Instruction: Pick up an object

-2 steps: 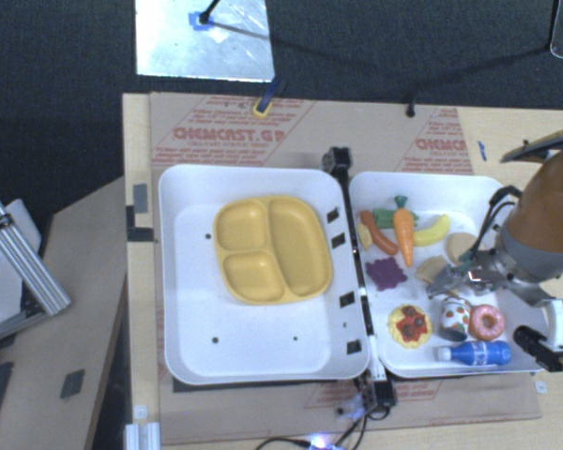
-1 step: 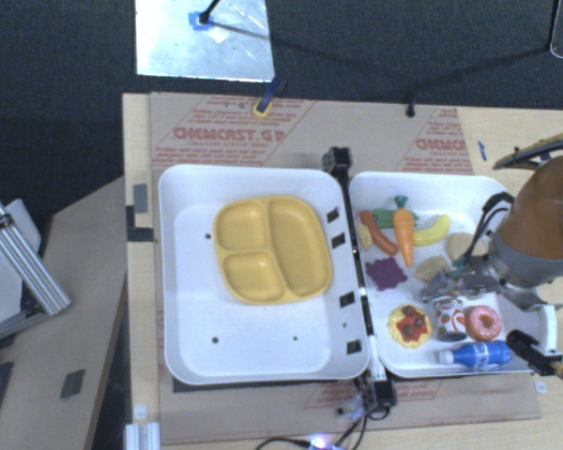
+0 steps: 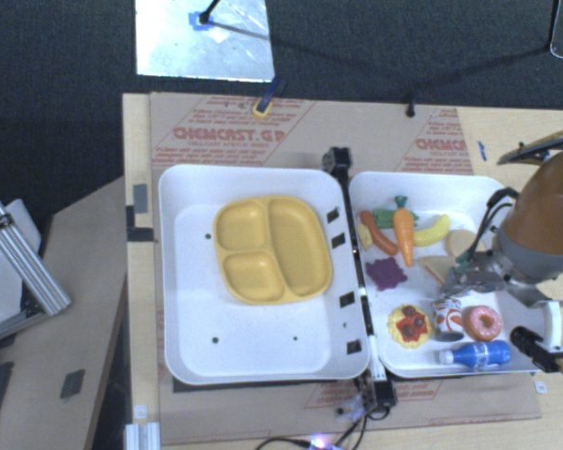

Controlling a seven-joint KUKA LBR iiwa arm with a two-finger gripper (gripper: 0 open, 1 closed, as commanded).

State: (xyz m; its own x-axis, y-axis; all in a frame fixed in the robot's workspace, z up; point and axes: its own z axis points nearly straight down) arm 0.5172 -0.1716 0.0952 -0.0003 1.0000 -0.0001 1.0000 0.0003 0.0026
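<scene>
Blue bottle [image 3: 476, 354] lies near board printed "CHEMCAST GP" [image 3: 229, 134]

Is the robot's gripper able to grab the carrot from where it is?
Probably yes. The carrot lies uncovered in the right bin, and the gripper hovers nearby with nothing between them.

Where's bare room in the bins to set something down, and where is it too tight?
Left bin: a wide white margin rings the yellow divided plate, broadest below it. Right bin: crowded; carrot, banana, purple piece, pizza, donut and blue bottle pack it around the gripper. Only its top strip above the carrot is bare.
</scene>
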